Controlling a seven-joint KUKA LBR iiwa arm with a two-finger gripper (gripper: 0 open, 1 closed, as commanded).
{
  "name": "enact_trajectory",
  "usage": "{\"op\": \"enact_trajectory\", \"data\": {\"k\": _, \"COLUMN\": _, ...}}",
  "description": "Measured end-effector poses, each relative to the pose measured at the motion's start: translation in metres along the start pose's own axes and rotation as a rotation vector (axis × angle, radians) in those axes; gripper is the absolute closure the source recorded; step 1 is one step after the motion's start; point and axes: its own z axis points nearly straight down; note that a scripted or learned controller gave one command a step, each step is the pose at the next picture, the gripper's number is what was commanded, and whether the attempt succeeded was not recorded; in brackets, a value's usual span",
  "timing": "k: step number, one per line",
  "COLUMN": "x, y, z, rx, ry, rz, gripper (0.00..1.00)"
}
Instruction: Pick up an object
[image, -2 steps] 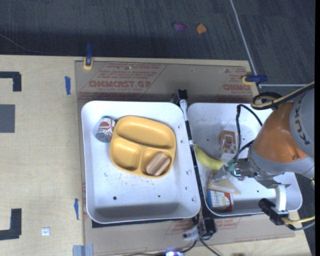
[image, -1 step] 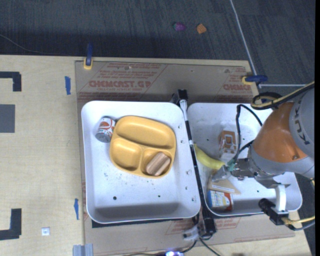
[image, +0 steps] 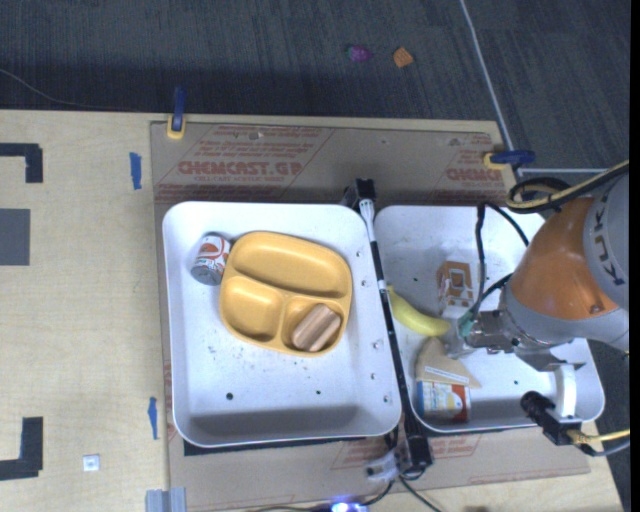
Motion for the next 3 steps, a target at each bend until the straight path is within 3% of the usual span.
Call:
{"op": "enact_trajectory", "data": {"k": 1, "x": 0.0, "y": 0.0, "z": 0.0, "rx": 0.0, "ry": -0.001, "rz": 0.001, "gripper": 0.0}}
{"op": "enact_trajectory", "data": {"k": 3, "x": 0.001, "y": -0.002, "z": 0.011, "rx": 0.011, "ry": 0.013, "rz": -0.006, "gripper": 0.0}}
